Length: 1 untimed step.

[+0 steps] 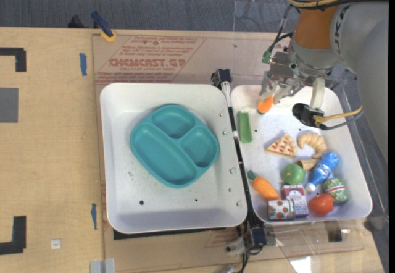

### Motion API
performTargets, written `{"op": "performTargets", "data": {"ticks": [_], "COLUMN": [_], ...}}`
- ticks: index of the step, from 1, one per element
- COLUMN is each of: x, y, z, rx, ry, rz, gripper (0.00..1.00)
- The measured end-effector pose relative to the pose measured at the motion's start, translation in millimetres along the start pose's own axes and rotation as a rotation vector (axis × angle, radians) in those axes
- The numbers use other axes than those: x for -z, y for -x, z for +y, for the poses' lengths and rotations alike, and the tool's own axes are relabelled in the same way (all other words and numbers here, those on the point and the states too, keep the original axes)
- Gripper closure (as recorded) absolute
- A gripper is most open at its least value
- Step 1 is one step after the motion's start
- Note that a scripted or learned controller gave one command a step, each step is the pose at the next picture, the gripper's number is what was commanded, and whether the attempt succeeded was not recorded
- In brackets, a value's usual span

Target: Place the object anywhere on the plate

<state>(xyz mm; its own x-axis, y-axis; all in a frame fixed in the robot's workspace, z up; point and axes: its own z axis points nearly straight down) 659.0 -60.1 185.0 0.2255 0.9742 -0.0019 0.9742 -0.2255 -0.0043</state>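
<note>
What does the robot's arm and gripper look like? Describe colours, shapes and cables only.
The arm is rounded and grey, with an orange band above the wrist. Black and yellowish cables loop around the band. The gripper is a small grey metal unit with two thin fingers.

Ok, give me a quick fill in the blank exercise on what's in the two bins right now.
1. The teal plate has ____ compartments.
2. The plate lies in the ____ bin.
3. The gripper has a small ____ object at its fingertips.
4. The toy pizza slice lies in the ____ bin.

Missing words: three; left; orange; right
</note>
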Motion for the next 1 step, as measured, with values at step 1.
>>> {"op": "performTargets", "data": {"ticks": [1], "x": [-2.1], "y": [-33.9], "z": [-121.9], "rx": [-0.201], "ry": [-0.005], "rz": [0.004], "gripper": [1.0]}}
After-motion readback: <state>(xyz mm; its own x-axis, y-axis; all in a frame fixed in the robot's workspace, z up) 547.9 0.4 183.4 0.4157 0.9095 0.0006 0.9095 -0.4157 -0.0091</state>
